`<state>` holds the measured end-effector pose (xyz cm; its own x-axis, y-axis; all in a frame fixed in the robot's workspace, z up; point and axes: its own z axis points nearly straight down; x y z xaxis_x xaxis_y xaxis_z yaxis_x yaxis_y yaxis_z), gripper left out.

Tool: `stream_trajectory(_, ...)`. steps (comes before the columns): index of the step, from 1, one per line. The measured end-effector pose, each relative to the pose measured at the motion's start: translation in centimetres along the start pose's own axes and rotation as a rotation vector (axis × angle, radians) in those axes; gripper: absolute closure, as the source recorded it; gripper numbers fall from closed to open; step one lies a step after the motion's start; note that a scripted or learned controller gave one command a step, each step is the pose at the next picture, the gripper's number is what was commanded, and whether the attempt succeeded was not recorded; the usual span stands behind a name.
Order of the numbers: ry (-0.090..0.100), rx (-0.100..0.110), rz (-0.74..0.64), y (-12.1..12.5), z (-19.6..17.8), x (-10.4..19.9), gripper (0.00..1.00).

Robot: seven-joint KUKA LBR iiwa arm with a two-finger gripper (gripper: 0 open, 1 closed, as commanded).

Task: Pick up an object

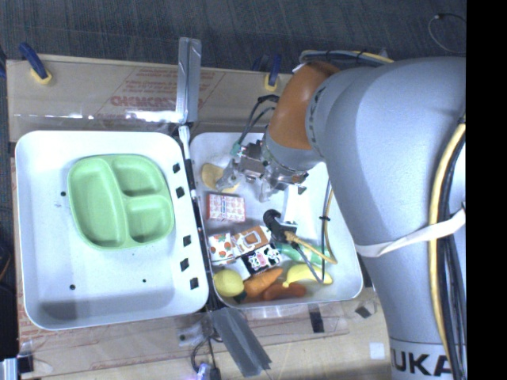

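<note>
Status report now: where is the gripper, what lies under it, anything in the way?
Gripper low in right bin, far end. Yellow item beside it, nothing seen held. Clutter at near end: orange carrot, lemon. Green tray in left bin.

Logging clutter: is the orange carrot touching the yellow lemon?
Touching. The camera view shows the carrot butting against the lemon, no white bin floor between them.

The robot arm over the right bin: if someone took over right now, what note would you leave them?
Gripper: low over the far end of the right bin; finger state unclear, nothing seen held.
Things: small red box, patterned cartons, lemon, carrot and banana lie in the right bin. Green divided tray sits in the left bin.
Done: nothing lifted.
Left: grasp and raise one object.
</note>
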<state>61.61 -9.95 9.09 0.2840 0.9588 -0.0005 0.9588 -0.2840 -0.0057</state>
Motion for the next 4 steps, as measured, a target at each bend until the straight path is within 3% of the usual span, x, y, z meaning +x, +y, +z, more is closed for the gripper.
stream_trajectory(1, 0.000, 0.003, -0.003, 0.0, -1.0, 0.0, 1.00)
stream_trajectory(2, 0.000, 0.003, -0.003, 0.0, -1.0, 0.0, 0.00)
stream_trajectory(3, 0.001, -0.003, 0.085, 3.7, -0.1, 1.8, 0.00)
stream_trajectory(4, 0.001, -0.004, 0.094, 4.1, -1.6, 0.3, 0.00)
